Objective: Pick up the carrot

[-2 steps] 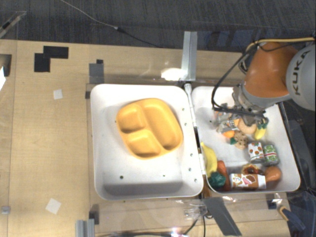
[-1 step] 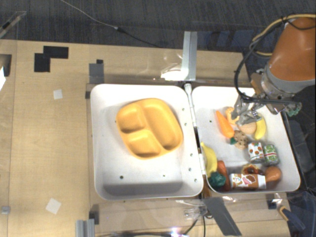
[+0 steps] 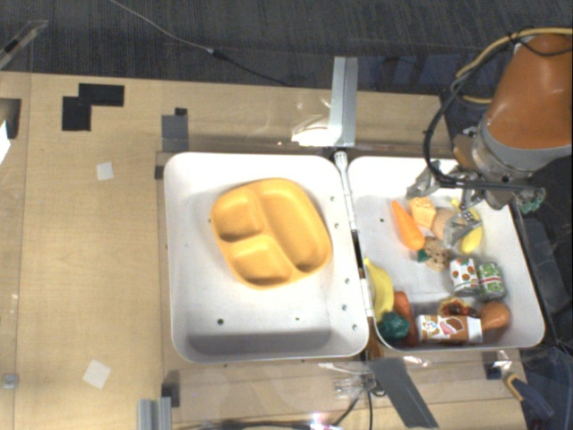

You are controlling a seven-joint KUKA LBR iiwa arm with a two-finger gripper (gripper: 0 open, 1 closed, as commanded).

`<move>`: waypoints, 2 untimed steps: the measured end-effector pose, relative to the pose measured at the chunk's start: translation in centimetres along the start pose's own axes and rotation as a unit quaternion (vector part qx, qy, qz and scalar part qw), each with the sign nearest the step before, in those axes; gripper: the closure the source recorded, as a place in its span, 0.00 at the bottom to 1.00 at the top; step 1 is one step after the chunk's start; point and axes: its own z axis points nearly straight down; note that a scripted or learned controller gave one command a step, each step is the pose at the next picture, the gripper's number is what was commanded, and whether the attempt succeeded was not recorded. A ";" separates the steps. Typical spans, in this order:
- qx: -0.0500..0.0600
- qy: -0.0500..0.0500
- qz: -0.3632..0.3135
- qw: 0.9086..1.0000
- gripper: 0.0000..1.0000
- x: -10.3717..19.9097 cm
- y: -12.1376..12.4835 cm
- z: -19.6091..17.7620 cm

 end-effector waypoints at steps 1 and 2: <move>0.001 -0.001 -0.123 0.992 0.00 0.1 1.1 12.7; 0.001 -0.001 -0.103 0.995 0.00 -2.0 1.8 12.7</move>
